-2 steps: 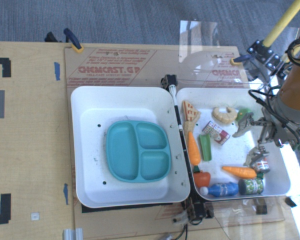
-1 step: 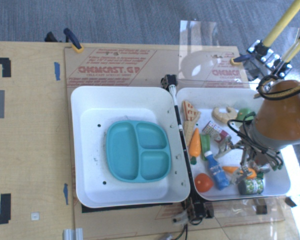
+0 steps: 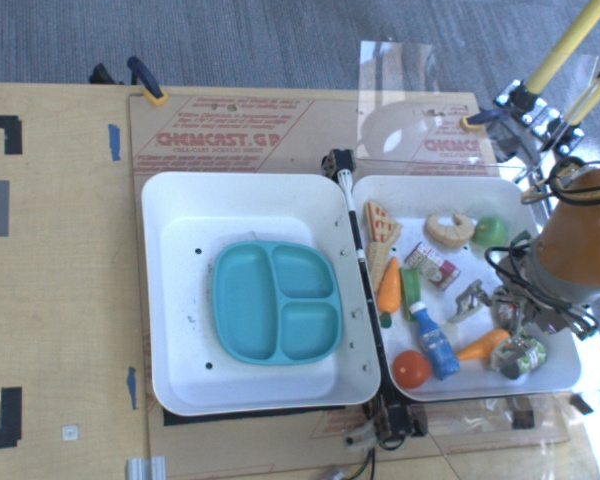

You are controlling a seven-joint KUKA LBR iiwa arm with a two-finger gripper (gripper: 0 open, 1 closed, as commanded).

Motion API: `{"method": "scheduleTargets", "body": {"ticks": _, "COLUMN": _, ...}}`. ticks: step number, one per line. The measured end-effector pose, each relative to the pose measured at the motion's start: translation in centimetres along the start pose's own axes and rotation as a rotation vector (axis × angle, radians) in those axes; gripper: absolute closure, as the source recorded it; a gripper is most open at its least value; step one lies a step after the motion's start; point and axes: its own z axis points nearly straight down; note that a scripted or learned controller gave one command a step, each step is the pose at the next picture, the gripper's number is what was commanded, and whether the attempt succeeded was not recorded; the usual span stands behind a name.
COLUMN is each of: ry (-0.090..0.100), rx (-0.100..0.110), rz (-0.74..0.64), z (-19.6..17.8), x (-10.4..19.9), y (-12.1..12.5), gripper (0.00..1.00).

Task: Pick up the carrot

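Observation:
An orange carrot [image 3: 389, 286] lies in the right bin [image 3: 565, 373] near its left wall, pointing up and down beside a waffle cone [image 3: 380, 230]. A second orange carrot-like piece [image 3: 480, 346] lies lower right, next to a blue bottle [image 3: 433, 342]. My gripper [image 3: 487, 308] hangs over the right part of this bin, just above that second orange piece. It looks open, with nothing between its fingers [image 3: 467, 300]. The arm's orange band [image 3: 578, 243] is above it on the right.
The right bin also holds a tomato [image 3: 411, 369], a green stick [image 3: 410, 291], a candy box [image 3: 432, 265], a bread piece [image 3: 449, 230], a green ball [image 3: 490, 231] and a crumpled silver item [image 3: 520, 356]. In the left bin [image 3: 170, 268] sits a teal divided plate [image 3: 276, 301].

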Motion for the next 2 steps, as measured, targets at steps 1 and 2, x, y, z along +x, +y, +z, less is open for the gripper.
{"method": "scheduleTargets", "body": {"ticks": 1, "ry": 0.008, "rx": 0.005, "rz": 0.229, "z": 0.0, "x": 0.0, "y": 1.3, "gripper": 0.00}}
{"method": "scheduleTargets", "body": {"ticks": 2, "ry": 0.004, "rx": 0.001, "rz": 0.542, "z": 0.0, "x": 0.6, "y": -0.6, "gripper": 0.00}}
